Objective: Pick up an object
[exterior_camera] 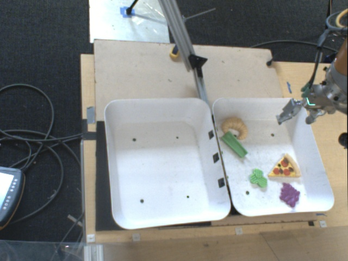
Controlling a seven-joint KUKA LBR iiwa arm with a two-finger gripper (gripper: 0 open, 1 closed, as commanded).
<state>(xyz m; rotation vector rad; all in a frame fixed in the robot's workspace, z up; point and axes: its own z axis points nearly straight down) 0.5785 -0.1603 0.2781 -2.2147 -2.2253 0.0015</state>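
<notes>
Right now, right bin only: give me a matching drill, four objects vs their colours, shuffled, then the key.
Objects:
1. bagel-shaped toy
2. block lying against the bagel
3. pizza slice
4. grape bunch

Colours:
A. purple
B. tan
C. yellow with red spots
D. green

Pairs: 1-B, 2-D, 3-C, 4-A.

All four lie in the right bin. The gripper is over that bin's upper right edge, with nothing seen between its fingers.

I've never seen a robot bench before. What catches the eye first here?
The bright toy food in the right bin: a pizza slice, purple grapes, a green leaf, and a green stick touching a tan ring. The tool hovers at that bin's upper right.
</notes>
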